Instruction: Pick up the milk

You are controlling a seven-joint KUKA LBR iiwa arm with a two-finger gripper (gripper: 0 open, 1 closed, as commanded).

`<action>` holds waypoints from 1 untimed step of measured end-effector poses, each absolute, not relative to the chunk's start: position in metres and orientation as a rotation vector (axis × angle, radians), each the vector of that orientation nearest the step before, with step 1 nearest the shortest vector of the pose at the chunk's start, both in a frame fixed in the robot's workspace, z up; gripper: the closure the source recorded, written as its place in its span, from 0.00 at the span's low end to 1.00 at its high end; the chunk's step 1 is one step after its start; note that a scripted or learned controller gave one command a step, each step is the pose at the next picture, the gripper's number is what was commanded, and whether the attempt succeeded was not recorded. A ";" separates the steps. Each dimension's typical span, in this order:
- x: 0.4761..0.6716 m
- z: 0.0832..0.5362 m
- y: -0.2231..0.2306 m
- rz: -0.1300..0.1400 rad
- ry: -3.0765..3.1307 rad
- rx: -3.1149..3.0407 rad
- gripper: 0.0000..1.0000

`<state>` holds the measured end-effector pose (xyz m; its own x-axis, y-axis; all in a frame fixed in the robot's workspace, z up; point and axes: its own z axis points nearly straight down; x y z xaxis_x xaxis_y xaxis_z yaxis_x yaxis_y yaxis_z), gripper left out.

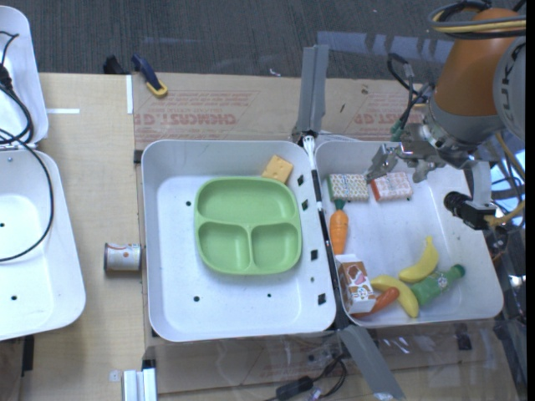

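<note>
The milk (357, 284) is a small carton with a white top and a brown front that carries a picture; I cannot read any words on it. It lies at the lower left of the right bin (468, 307), close to the wall between the two bins, and it is tilted a little. A carrot (338, 229) is just above it in the frame, and a banana (399, 293) lies beside it on the right, with a green bottle (437, 283) and a second banana (420, 263) further right.

My gripper (399, 164) is in the upper part of the same bin, well apart from the milk, which is below it and to the left in the frame. It hangs over a red and white packet (391, 188), next to a speckled box (349, 187). I cannot tell how it is set.

The left bin (167, 307) holds a green plate (248, 225) with compartments and a yellow cracker (277, 170). On the cardboard (217, 107) behind the bins there is red printed writing, upside down, and I cannot read it with certainty.
</note>
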<state>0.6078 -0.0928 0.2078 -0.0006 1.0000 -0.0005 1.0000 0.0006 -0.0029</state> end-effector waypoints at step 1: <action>0.608 0.208 -0.093 0.004 -2.221 -2.220 0.00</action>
